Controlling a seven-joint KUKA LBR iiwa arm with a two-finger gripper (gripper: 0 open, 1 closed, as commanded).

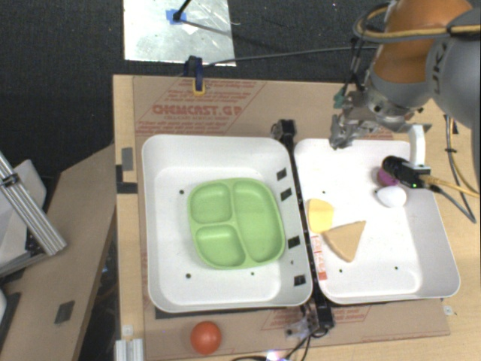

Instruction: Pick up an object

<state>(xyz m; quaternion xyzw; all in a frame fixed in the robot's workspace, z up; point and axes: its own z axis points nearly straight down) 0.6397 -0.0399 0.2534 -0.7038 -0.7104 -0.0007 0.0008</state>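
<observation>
Camera view | pincer (342, 138) state unclear, at bin's far rim | white egg (391, 196) near

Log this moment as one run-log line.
gripper: above right bin far edge, holding nothing | right bin: yellow block, tan wedge, white egg | left bin: green tray

the brown board (225, 104) under the two bins carries red printing. the largest line, just behind the left bin (165, 156), reads "chemcast gp", its last letters less sure. smaller red lines sit above and below that word, and more red print shows on the board at the front between the bins, all too small to read.
</observation>
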